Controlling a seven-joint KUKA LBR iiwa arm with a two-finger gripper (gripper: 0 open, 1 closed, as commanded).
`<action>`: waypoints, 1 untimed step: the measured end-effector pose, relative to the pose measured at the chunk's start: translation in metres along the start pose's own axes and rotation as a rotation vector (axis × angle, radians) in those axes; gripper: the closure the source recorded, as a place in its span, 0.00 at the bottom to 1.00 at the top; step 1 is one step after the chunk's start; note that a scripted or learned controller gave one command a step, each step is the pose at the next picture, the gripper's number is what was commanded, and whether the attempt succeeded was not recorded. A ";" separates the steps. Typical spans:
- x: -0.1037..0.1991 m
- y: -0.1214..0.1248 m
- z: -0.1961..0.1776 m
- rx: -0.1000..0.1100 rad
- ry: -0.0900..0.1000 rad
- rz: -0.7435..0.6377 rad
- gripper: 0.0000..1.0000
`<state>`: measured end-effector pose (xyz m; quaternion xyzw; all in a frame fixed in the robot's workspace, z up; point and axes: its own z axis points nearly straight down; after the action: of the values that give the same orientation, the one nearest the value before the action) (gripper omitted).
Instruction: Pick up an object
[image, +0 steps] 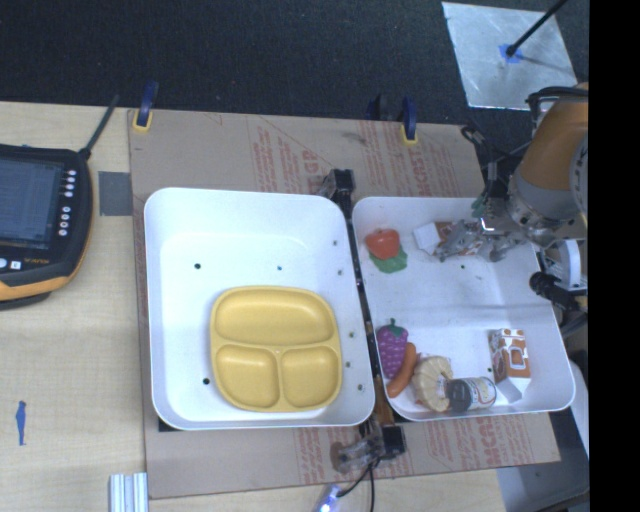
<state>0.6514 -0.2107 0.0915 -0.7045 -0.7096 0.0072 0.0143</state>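
Item nearest the gripper: a small white card or packet (428, 236), lying flat near the far wall of the right bin (460, 290), just left of the gripper (462, 243). No object shows between the fingers; whether they stand wide or narrow cannot be told at this size.

Gripper: low over the far part of the right bin, reaching in from the right under the grey arm with its orange band (552, 140).

Tomato (383, 243): red, with green beneath, near the bin's far left corner, a little apart from the white card.

Near-edge group, well apart from the gripper: purple grapes (391, 346), an orange carrot (401, 370) touching them, a pale bagel (434, 383), a dark can (468, 392) on its side against the bagel, and a small printed carton (510, 356) toward the right wall.

Left bin (250, 240): holds a yellow divided plate (276, 347).

Bench: a tablet-like controller (35, 220) at the far left.

Handling note, as judgement: the white card is the likeliest target but lies flat and thin, so a grip would need the fingers brought down squarely astride an edge. The tomato offers a fuller shape and a surer hold. Close only once the item sits centred between the fingers, and lift straight to avoid dragging against the wall.
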 end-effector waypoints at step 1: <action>0.000 0.000 0.001 0.001 -0.001 -0.001 0.00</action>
<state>0.6515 -0.2109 0.0902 -0.7041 -0.7099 0.0078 0.0143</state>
